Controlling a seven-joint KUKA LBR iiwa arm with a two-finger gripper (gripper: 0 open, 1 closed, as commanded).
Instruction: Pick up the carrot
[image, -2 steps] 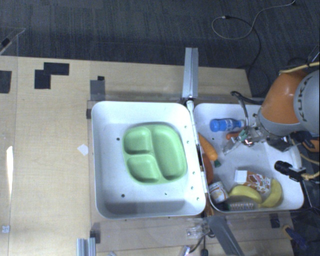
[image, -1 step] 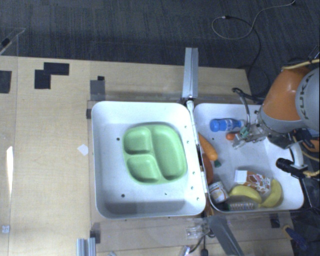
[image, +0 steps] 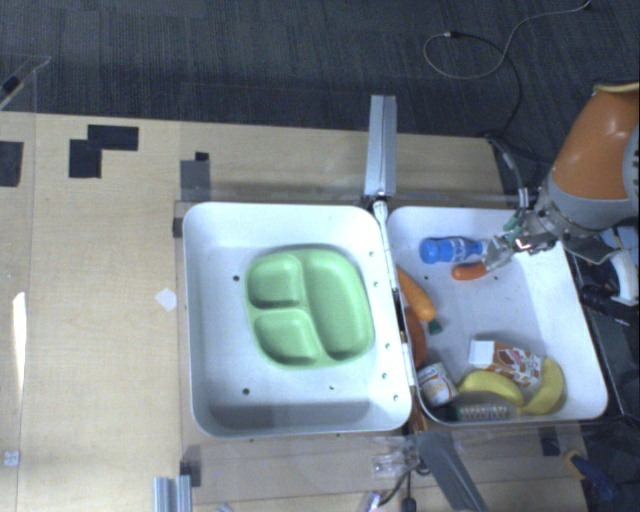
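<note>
The carrot (image: 414, 296) lies in the right bin (image: 560, 330), tight against its left wall, tilted with its thinner end toward the near side. The gripper (image: 503, 246) hovers at the bin's far right, just beside a blue bottle (image: 450, 249) and a small orange-red piece (image: 468, 270); whether it is spread or pressed together cannot be told. I judge the carrot light, stiff and smooth, so a pinch across its thick middle suits best, though the wall leaves little room.

Grey arm (image: 600, 150) from right, hand (image: 512, 240) lowered
</note>
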